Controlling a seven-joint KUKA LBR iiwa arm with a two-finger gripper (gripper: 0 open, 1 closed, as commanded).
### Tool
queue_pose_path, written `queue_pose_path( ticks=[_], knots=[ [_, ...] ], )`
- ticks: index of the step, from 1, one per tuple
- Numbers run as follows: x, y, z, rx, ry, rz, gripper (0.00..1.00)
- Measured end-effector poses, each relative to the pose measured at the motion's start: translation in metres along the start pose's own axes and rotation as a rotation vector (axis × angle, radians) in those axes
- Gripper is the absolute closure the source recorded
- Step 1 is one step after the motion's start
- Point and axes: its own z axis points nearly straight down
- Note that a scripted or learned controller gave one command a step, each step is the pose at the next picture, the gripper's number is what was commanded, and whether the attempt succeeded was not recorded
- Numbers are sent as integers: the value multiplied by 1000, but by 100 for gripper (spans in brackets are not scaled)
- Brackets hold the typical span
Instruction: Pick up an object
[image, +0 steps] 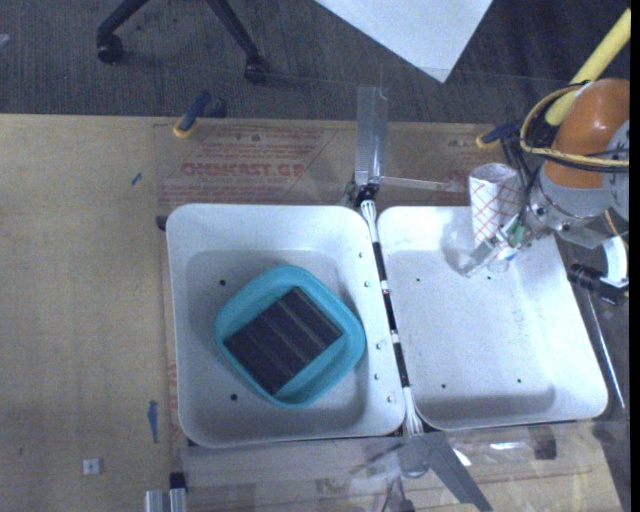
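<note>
The hand hung over the right bin's far edge, gripping a red-checked paper cup, lifted clear; the teal container sat in the left bin.

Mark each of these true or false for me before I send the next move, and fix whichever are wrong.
1. The blue dish lies in the left bin. True.
2. The blue dish has a dark ribbed inside. True.
3. The blue dish is split across both bins. False: it sits wholly inside the left bin, apart from the divider.
4. The arm is over the left bin. False: it is at the upper right corner of the right bin.
5. A white piece with a red grid pattern is beside the tool, above the right bin's far end. True.
6. The orange band is at the view's lower left. False: it is at the upper right.
</note>
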Motion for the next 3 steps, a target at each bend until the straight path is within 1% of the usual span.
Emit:
queue_pose_path(
  ticks=[1, 2, 3],
  knots=[
    [64, 33, 5, -1, -6, 1, 0],
    [64, 33, 5, -1, -6, 1, 0],
    [35, 17, 5, 1, 0, 120, 0]
  ],
)
